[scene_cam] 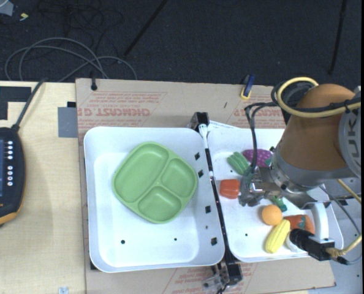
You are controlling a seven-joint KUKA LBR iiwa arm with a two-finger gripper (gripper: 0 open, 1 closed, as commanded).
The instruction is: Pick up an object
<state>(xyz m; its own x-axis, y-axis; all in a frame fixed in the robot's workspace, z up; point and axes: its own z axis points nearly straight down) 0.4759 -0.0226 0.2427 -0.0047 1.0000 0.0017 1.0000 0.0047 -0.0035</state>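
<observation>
My gripper [250,195] reaches down into the right bin [243,244] from under the orange-banded wrist, near the bin's left side. Its dark fingers hang just right of a red-orange toy [229,188] and below a green toy [238,162]. A purple toy [260,157] lies behind the green one. An orange ball [271,215], a yellow corn-like toy [277,236] and a red piece [295,220] sit to the lower right of the gripper. Nothing is visibly between the fingers.
The left bin [102,237] holds a green divided plate [155,182]. A black divider with clips [209,188] runs between the bins. A handheld pendant [1,176] rests on the bench at far left. Cables trail across the dark floor behind.
</observation>
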